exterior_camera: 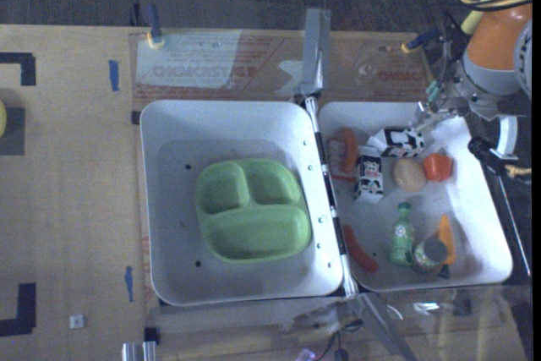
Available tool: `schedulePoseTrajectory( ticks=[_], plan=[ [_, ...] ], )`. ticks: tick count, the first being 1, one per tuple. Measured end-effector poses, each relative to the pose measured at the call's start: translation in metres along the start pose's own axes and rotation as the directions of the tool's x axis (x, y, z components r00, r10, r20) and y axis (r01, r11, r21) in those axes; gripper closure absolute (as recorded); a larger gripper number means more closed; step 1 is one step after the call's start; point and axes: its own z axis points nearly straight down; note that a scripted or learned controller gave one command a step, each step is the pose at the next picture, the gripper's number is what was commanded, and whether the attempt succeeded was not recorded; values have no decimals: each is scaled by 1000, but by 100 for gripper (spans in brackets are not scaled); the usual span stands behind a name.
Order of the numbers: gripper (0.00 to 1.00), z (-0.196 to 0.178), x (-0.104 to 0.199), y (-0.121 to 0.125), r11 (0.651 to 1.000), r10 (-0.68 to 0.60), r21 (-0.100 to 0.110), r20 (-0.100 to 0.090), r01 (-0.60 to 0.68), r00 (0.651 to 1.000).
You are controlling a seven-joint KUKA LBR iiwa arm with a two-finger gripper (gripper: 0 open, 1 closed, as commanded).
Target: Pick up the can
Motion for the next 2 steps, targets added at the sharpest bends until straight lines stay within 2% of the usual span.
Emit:
schedulePoseTrajectory(
  ticks=[1, 2],
  plan=[
    [100, -118, 30, 0, 922, -387, 13, -11, 387, 922],
    [100, -128, 29, 2, 922, -387, 9, -7, 387, 922]
  ],
)
